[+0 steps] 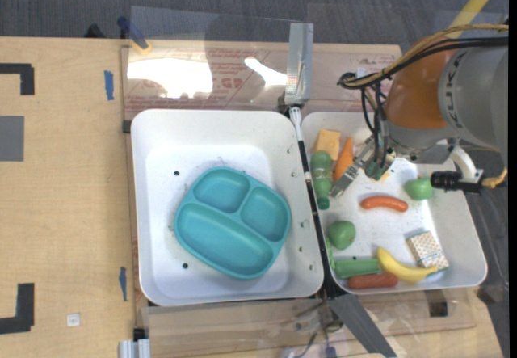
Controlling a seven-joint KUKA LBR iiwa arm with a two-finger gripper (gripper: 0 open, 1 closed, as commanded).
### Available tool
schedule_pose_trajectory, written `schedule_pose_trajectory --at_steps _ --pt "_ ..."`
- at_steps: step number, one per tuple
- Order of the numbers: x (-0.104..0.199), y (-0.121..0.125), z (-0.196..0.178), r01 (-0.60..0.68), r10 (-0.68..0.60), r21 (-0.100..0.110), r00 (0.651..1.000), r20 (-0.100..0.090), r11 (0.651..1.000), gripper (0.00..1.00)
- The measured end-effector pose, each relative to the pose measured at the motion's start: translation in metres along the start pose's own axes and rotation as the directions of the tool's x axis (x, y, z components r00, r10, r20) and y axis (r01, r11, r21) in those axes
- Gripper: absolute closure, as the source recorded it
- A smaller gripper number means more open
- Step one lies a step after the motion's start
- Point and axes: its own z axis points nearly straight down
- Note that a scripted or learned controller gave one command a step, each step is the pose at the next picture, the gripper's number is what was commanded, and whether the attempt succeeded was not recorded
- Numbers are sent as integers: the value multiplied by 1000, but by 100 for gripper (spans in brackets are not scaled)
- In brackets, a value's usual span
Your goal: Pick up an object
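two white bins [153, 138]; one teal plate [233, 221]; approx. nine toy foods [384, 203]

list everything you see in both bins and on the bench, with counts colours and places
shallow white bins: 2, white, side by side on bench
teal divided plastic plate: 1, teal, in left bin
yellow toy banana: 1, yellow, right bin, front
orange-red toy sausage: 1, right bin, middle
orange toy carrot: 1, right bin, back
yellow cheese wedge: 1, right bin, back left
round green toy fruit: 1, right bin, left
patterned small box: 1, pale, right bin, front right
grey arm with orange band: 1, from right
gripper: 1, over right bin near carrot
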Motion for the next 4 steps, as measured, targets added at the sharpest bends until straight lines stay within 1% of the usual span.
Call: schedule_pose_trajectory --at_steps 1,2,3,4 --pt "-4 3 0 -269 269 -2 963 2 963 0" --pt "27 -65 -1 -235 235 0 972 2 972 0" --pt "6 -10 0 -269 269 -4 963 3 963 0" --pt "-20 9 1 -405 406 11 914 -7 914 0"
